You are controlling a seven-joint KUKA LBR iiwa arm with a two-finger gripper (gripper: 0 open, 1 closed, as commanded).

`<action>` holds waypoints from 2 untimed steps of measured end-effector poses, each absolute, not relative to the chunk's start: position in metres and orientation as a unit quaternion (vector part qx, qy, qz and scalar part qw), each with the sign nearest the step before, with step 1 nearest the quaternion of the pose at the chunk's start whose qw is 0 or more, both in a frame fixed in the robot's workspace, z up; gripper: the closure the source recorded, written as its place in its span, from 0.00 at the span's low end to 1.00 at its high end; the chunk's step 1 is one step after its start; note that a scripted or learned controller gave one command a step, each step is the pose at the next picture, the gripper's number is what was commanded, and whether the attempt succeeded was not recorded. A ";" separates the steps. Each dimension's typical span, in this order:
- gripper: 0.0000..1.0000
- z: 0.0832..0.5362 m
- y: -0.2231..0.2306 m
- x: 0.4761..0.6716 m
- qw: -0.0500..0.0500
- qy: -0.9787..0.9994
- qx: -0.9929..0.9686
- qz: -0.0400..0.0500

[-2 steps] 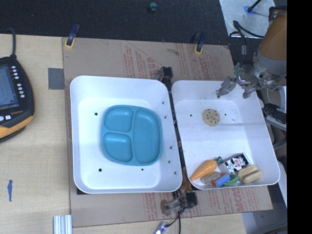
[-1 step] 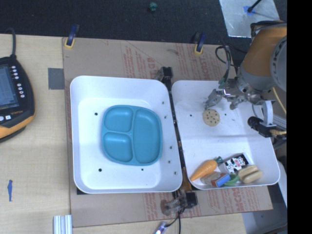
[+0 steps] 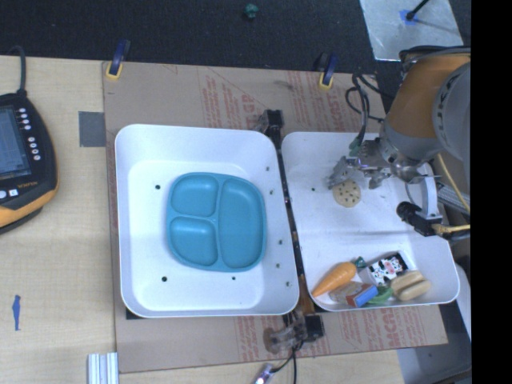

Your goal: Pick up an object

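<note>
A wooden counter under a sheet of cardboard carries two shallow white bins side by side. Over the right bin the claw hangs low at the far end; whether it is wide or narrow cannot be told. A round tan cookie lies just beneath and beside its tip, contact unclear. Bare white floor spreads around the cookie toward the bin's middle. In the near corner huddle a toy carrot, a small printed box, a tan bun and a blue piece. The left bin holds a blue divided plate.
</note>
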State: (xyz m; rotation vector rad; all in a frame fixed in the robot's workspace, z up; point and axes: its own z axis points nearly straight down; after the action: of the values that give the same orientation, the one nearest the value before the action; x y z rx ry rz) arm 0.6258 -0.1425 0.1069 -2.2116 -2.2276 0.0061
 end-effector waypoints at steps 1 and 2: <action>0.00 0.092 -0.131 0.656 0.001 -0.709 -0.705 0.001; 0.00 0.092 -0.128 0.634 0.001 -0.708 -0.706 0.002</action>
State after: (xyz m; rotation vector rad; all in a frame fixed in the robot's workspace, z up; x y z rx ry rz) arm 0.6339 -0.1278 0.0917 -2.2160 -2.2233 0.0066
